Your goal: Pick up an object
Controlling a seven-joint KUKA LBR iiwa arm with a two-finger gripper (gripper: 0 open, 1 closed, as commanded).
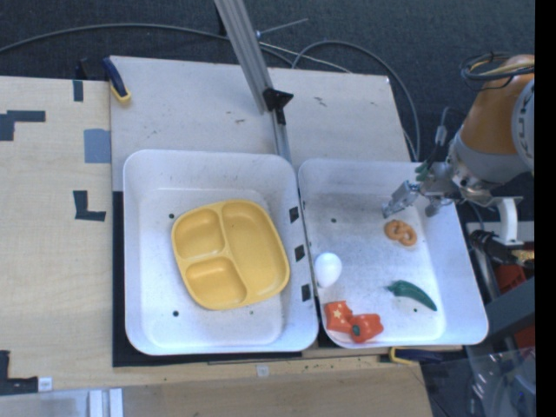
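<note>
Two shallow white bins sit side by side on the tabletop [347,107], seen from the fixed overhead camera at a slant. We note the left bin [139,259] carries a yellow divided plate [230,252] with three compartments, lying flat near the bin's middle. The right bin [460,311] carries four small things. A tan pretzel-shaped piece [400,232] lies in the upper half, toward the right wall. A white egg-like ball [327,268] rests against the left wall, about midway down. A green pepper-like piece [412,294] lies lower right, well apart from the ball. A red and orange piece [352,321] sits in the lower left corner, just below the ball.

The arm [495,129] reaches in from the right, its orange band visible above the wrist. We place the end effector [407,197] over the upper part of the right bin, just above the pretzel-shaped piece in the picture and slightly to its left. Nothing shows between its fingers; whether they are spread or closed we cannot tell at this resolution. Whether it touches the bin floor we also cannot tell.

A grey metal rail [246,42] runs down from the top edge to the gap between the bins. A blue and yellow clamp [116,80] sits at the tabletop's upper left corner.
</note>
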